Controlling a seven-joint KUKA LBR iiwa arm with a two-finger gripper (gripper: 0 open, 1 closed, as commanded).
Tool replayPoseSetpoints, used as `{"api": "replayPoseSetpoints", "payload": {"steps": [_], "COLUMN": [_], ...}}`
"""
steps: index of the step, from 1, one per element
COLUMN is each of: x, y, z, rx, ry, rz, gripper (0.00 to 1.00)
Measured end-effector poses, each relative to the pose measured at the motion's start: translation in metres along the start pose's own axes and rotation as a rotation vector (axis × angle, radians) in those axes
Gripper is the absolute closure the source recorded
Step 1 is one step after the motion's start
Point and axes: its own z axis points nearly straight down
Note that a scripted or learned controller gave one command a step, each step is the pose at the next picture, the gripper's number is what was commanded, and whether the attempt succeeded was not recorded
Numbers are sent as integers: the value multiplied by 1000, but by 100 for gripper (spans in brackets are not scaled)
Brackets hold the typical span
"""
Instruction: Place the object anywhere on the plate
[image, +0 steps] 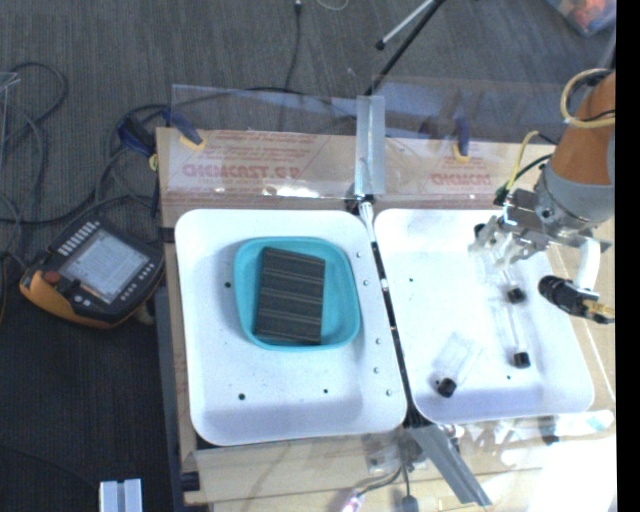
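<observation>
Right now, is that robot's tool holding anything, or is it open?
Tool: open, holding nothing, hanging over the right bin. The dark block already lies on the blue plate.

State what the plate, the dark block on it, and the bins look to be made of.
Plate: teal, smooth, evenly coloured with a soft sheen, probably plastic. Block: dark grey, matte, with ribbed stripes, maybe rubber or foam; hard to tell. Bins: white, glossy, with rounded moulded corners, likely plastic.
</observation>
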Motion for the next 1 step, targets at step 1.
{"api": "replayPoseSetpoints", "payload": {"steps": [1], "x": [0], "y": [0], "z": [0], "rx": [0], "ry": [0], "rz": [0], "gripper": [0]}}
